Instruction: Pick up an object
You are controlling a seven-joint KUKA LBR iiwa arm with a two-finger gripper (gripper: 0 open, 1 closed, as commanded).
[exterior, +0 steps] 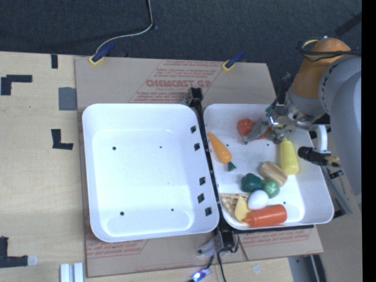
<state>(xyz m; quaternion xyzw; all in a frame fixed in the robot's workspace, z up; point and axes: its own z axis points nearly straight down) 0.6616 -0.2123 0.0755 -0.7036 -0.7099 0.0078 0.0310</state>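
The right bin (311, 201) holds several toy foods: a red tomato (244, 125), an orange carrot (220, 148), a yellow piece (288, 156), a tan roll (273, 172), a dark green piece (251, 182), a small green ball (271, 188), a white egg (257, 200), a red-orange cylinder (267, 215) and a tan wedge (231, 203). My gripper (267, 134) is low in the upper part of this bin, just right of the tomato and above the yellow piece. Its fingers look spread, open, with a small orange-red bit showing between them; nothing is clearly gripped.
The left bin (94, 157) sits beside the right one, a black hinge strip (202, 163) between them. Both rest on a cardboard sheet (170, 81) on the bench. The grey arm with its orange band (317, 69) comes in from the right over the bin's far corner.
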